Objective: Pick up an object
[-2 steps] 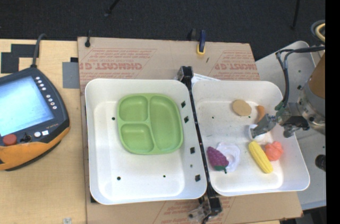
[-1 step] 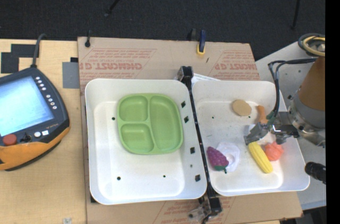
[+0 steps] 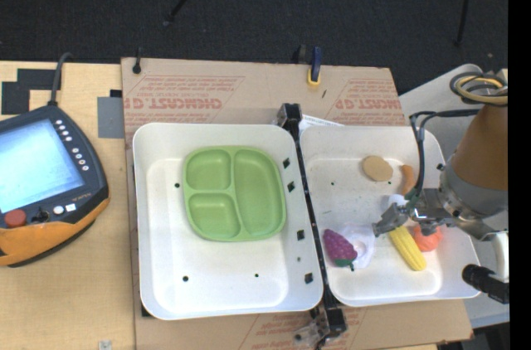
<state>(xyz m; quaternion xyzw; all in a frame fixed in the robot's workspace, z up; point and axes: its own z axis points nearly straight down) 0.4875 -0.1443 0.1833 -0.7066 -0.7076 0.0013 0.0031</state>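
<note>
One fixed camera looks down at a slant from above on both white bins [image 3: 158,290], set well back.

Right bin [image 3: 348,149]: back-left part is bare, open from above. Tan disc [image 3: 377,168] sits near back-right corner w/ an orange piece [image 3: 407,177] just beside it. Front-right is crowded: corn [image 3: 407,247], purple grapes [image 3: 338,245], red item [image 3: 426,239], w/ the gripper [image 3: 404,217] over them. Left bin [image 3: 158,257]: green divided plate [image 3: 233,193] fills the middle; front edge and front corners are bare.
</note>
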